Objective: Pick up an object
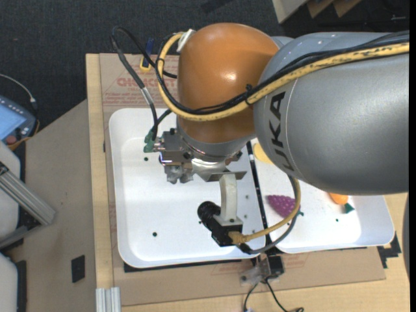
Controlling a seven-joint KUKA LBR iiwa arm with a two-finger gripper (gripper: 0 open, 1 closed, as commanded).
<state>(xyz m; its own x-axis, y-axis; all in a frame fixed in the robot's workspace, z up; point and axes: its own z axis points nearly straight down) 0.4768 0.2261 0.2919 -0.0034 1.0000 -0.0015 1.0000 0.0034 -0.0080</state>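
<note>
Pincer [177, 169] low over left bin [133, 213], probably lining up grab; open or closed, cannot tell. Purple cluster [281, 204] right of that bin, untouched.

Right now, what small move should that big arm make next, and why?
Probably carry the claw across toward the purple bunch in the right tray. The claw hangs over the left tray, where I see just tiny dark specks, while the bunch lies in plain sight.

Open floor is offered along the left and front of the left bin [140, 200]. In the right bin [318, 229], passage is narrowed by a purple cluster [281, 203] and an orange piece [338, 199].
</note>
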